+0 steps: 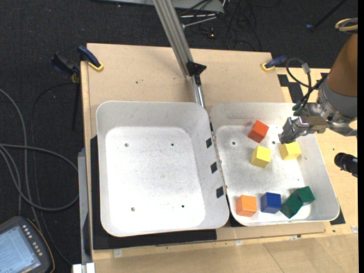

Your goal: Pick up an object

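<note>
**A:** What crowds your pincer (pixel 287 134) right now?

**B:** You have it low over the right bin (pixel 324 178), near the far right part. A yellow cube (pixel 290 150) sits just beside its tip, on the near side; whether they touch, I cannot tell. An orange-red cube (pixel 258 131) lies to the left of the tip, and a second yellow cube (pixel 261 156) sits a little nearer you than that one. All three are apart from each other.

**A:** And the near edge?

**B:** You see an orange cube (pixel 246 205), a blue cube (pixel 271 202) and two dark green blocks (pixel 297 201) in a row along the near wall, well apart from the tip. The green pair touch each other.

**A:** Which way does the nearest yellow one point?

**B:** It is a cube, so you get no long axis; its sides sit slightly turned against the bin wall.

**A:** Is the pincer clenched or released?

**B:** You cannot tell from here; the tip is dark and small.

**A:** The left bin (pixel 114 152)?

**B:** It lies beside the right one on the bench (pixel 148 78).
</note>
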